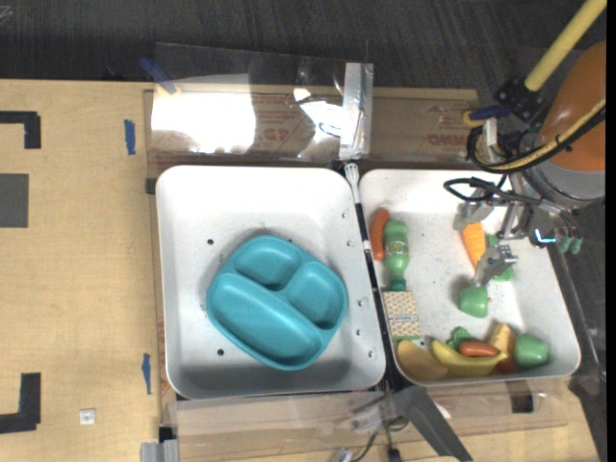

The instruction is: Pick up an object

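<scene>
My gripper [489, 268] hangs over the right bin [563, 296], in its right half. Its tip is just above a green rounded toy [474, 303] that lies on the bin floor. I cannot tell whether it touches the toy. An orange carrot [473, 242] lies just up and left of the gripper. Nothing visibly hangs from the gripper.
A green bottle [396, 254] and an orange-red piece [379, 231] lie along the right bin's left wall, with a waffle square [401, 309] below them. A banana [432, 356], a red piece [478, 350] and a green piece [531, 351] crowd the front edge. A teal divided plate [277, 301] sits in the left bin [192, 210].
</scene>
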Action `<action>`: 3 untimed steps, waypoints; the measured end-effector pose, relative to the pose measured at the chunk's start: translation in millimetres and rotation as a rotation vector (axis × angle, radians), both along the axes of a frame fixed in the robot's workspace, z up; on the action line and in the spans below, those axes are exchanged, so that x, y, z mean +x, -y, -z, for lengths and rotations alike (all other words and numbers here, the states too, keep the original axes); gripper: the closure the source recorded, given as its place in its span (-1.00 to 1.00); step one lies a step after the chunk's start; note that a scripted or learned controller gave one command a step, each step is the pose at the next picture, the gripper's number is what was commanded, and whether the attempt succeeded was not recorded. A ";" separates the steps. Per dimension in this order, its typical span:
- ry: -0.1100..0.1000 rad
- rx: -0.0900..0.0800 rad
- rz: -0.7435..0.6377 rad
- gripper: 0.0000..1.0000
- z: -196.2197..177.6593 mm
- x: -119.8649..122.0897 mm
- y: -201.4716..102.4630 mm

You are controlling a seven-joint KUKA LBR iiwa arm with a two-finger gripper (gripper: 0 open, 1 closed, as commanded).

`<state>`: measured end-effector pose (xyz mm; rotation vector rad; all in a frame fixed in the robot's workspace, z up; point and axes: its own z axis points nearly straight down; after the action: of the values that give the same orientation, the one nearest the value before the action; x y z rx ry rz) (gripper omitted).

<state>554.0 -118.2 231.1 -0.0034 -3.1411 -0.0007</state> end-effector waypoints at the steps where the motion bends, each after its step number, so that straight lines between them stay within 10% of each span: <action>1: -0.005 0.001 0.137 -1.00 100.3 77.5 11.8; 2: 0.009 -0.001 0.190 -1.00 143.6 61.3 79.1; 3: 0.010 -0.002 0.169 -1.00 142.0 -18.5 62.8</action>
<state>535.5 -180.9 89.1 -0.2698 -3.1399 0.0031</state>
